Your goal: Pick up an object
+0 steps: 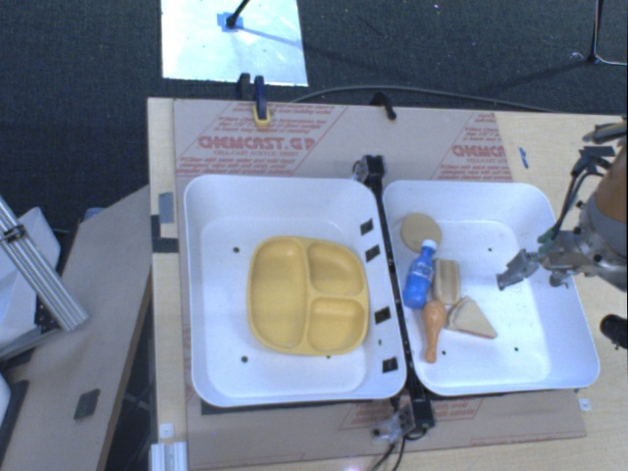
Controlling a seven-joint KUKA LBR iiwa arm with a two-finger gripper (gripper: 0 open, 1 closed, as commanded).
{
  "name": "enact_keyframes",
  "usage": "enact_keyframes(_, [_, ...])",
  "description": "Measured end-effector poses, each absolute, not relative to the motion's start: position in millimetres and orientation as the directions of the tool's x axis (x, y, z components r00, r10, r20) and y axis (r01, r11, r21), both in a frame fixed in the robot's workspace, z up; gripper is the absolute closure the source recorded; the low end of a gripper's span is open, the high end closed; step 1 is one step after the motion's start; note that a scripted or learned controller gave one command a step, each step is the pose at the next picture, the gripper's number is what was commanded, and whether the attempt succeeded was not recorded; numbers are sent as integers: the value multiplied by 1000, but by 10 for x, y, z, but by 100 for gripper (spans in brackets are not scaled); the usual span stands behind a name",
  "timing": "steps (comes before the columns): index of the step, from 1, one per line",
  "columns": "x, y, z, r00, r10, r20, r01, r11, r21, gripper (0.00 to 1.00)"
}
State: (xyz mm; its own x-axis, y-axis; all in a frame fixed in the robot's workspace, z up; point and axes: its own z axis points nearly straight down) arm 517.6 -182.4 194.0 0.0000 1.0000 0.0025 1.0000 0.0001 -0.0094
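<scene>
The right bin point(549, 361) holds several small items along its left side. A blue bottle point(420, 275) with a white cap lies beside the divider. Above it rests a round tan disc point(420, 231). A ridged tan piece point(448, 282) lies just right of the bottle. An orange drumstick-shaped toy point(433, 328) and a pale wedge point(472, 319) sit below them. My gripper point(518, 268) hangs over the bin's right half, apart from the items and roughly level with the bottle. Nothing shows in it.
In the left bin point(216, 361) lies a yellow divided plate point(306, 294). A black divider with clips point(385, 263) separates the bins. The grey arm point(601, 234) comes in from the right edge. Cardboard point(294, 140) lies under the bins.
</scene>
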Motion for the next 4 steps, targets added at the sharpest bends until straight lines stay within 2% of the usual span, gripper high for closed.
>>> enact_keyframes(1, [5205,-1823,1993,-3,1000,0,1000,3,1,0])
enact_keyframes(2, [5219,-1843,1574,-2,1000,1,1000,2,-2,0])
enact_keyframes(3, [5211,-1901,967,-1,1000,1,1000,1,-3,0])
enact_keyframes(4, [5216,-1899,841,-1,1000,0,1000,1,0,0])
